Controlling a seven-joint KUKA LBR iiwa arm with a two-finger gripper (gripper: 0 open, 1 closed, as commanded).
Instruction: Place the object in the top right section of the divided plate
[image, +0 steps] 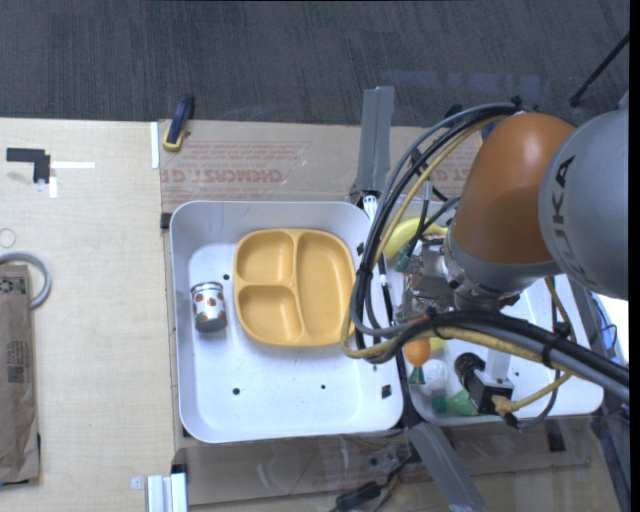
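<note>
A yellow divided plate (296, 236) lies in the left bin (183, 340), towards its back right. It has one long section on the right and two smaller ones on the left. My arm's orange band and wrist (500, 210) hang over the right bin (575, 385), and the gripper (428, 292) sits low beneath them, wrapped in cables. Just below it I see a small orange object (417, 351), and I cannot tell whether the gripper touches it. A yellow, banana-like thing (402, 236) shows behind the cables.
A small can with red dots (208, 305) stands in the left bin, just left of the plate. Green (461, 404) and white (418, 376) items lie at the right bin's front. Cables loop over the divider between the bins.
</note>
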